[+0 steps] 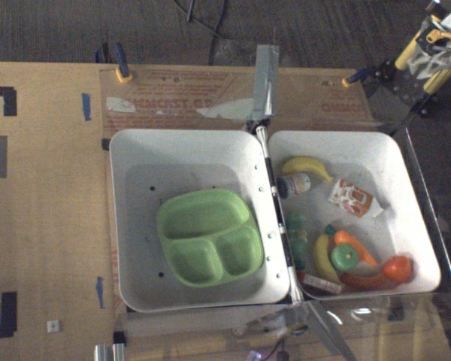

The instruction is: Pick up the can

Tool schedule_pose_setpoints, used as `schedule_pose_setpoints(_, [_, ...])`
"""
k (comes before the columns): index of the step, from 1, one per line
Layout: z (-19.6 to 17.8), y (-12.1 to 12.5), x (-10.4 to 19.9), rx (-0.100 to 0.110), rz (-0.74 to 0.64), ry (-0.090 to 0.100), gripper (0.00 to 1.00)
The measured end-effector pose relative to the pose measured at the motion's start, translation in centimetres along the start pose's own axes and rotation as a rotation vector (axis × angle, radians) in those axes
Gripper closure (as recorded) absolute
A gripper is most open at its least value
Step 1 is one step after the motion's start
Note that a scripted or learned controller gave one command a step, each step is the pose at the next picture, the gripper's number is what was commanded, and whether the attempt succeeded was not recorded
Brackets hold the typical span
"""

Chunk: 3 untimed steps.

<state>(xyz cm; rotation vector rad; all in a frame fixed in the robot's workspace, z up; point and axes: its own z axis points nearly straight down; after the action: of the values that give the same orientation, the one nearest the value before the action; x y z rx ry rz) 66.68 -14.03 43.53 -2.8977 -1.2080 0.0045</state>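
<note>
A single fixed camera is mounted above the surface (45, 201) and looks down at a slant. Both white bins sit in the lower centre of the frame: the left bin (135, 156) and the right bin (391, 164), side by side with their inner walls touching. The far edge of the surface lies toward the top of the frame, with dark floor (323, 13) beyond it. The near rims of the bins lie close to the bottom edge. The view is moderately distant, wide enough to include both bins whole.
</note>
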Motion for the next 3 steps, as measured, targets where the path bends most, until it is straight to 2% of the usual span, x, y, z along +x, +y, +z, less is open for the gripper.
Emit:
schedule_pose_setpoints(1, [0.0,-6.5,3.2,-0.001,-0.323,0.0,1.0])
schedule_pose_setpoints(2, [-0.1,-0.5,0.5,-0.008,-0.471,0.001,1.0])
schedule_pose_setpoints(3, [0.1,4.8,-4.9,-0.01,-0.741,-0.001,1.0])
